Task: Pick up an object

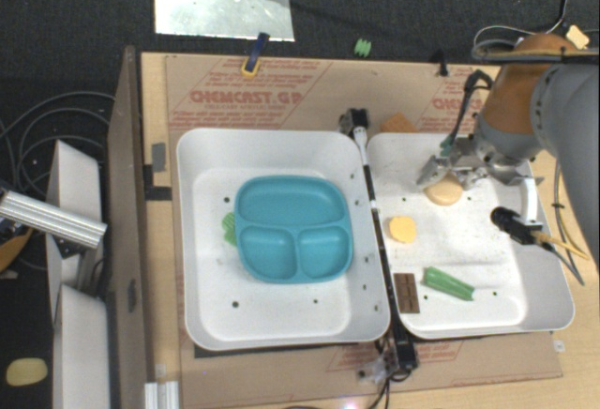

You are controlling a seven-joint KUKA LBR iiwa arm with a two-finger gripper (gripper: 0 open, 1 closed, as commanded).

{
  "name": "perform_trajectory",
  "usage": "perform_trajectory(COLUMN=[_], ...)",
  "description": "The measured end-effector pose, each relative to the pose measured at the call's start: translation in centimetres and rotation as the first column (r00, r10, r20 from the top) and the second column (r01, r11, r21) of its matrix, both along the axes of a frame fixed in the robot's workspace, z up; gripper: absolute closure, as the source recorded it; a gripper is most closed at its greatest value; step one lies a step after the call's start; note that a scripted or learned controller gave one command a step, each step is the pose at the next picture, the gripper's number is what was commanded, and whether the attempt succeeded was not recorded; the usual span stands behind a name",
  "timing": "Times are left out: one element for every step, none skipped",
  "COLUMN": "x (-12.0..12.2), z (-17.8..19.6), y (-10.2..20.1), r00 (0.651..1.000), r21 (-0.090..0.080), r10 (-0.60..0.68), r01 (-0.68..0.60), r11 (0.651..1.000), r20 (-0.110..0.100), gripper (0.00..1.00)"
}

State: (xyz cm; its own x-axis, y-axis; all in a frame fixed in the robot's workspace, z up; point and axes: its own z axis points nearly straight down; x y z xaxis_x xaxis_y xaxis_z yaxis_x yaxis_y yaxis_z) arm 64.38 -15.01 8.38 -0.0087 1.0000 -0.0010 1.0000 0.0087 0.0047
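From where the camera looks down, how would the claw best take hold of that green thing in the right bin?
Probably across the middle of the green piece, coming straight down. It is long and narrow and lies flat on the right bin floor, slanted, with bare floor along both long sides, so a finger could go on each.

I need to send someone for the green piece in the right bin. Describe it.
Take the right bin, the one without the blue tray. Near its front edge lies a green stick, right of a brown block. It is that bin's sole green thing.
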Motion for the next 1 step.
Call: perform_trajectory(x=[0.07], z=[1.52], y=[-0.26], r00=[1.000], r21=[0.000], r10=[-0.002], r01=[0.002], r11=[1.000], r20=[0.007], gripper=[1.00])
